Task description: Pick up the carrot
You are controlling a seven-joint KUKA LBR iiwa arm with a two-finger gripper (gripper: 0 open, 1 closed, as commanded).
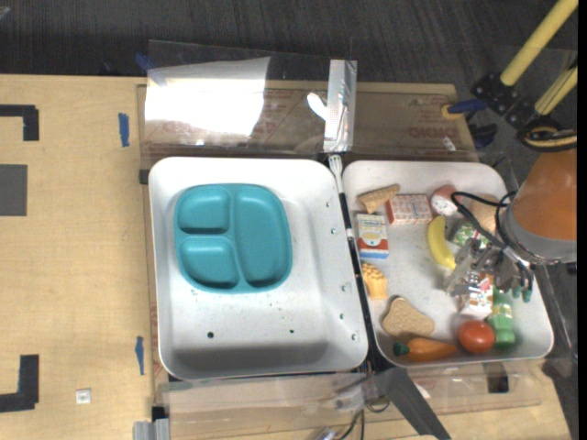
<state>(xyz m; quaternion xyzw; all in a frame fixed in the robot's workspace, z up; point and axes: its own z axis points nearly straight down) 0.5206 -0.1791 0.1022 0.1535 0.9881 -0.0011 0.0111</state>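
- Carrot (427, 347): lies at the right bin's (541, 351) near edge, beside the tomato (476, 336); likely light, rigid, smooth plastic, best pinched across mid-body.
- Gripper (477, 269): farther back above the bin; whether open or closed cannot be told.

End effector (477, 278) blurred; arm (550, 204) cut by right edge.

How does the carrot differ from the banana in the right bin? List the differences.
The carrot is orange with a green end; the banana is yellow. The carrot lies crosswise along the bin's near edge, while the banana runs front to back nearer the middle. The carrot looks straight and tapered; the banana is curved. Both lie flat in the right bin, among other toy foods.
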